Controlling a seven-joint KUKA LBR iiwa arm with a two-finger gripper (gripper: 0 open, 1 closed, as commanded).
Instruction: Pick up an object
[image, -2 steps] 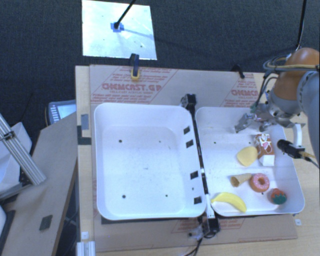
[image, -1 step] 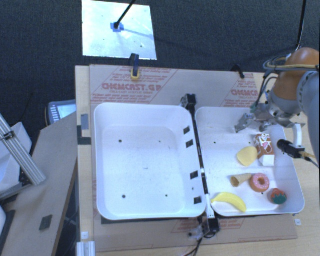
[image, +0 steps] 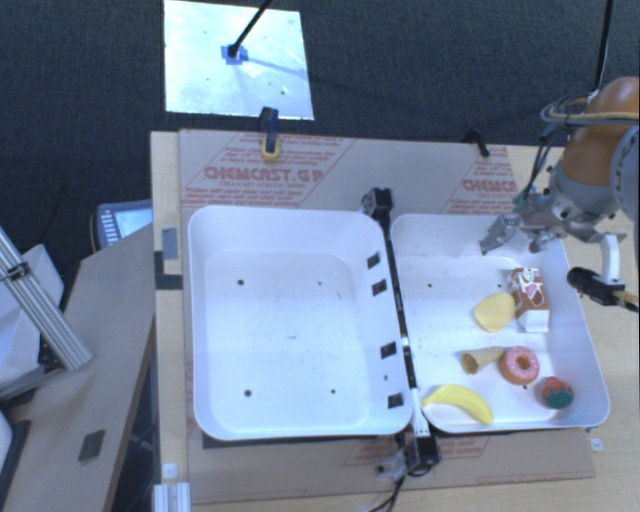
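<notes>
Presently the grey metal pincer (image: 520, 232) hovers over the right shallow white plastic bin (image: 440, 300), carrying nothing; cannot tell its spread. Candidate objects cluster below it: pale yellow wedge (image: 494, 311), curved yellow banana (image: 461, 403), pink frosted doughnut (image: 519, 365). Placement suggests approach before descent.

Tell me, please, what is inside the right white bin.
The right bin holds a banana, a pink donut, a cone, a yellow piece, a red and green fruit and a white and red toy. The toy partly covers the yellow piece's right edge.
</notes>
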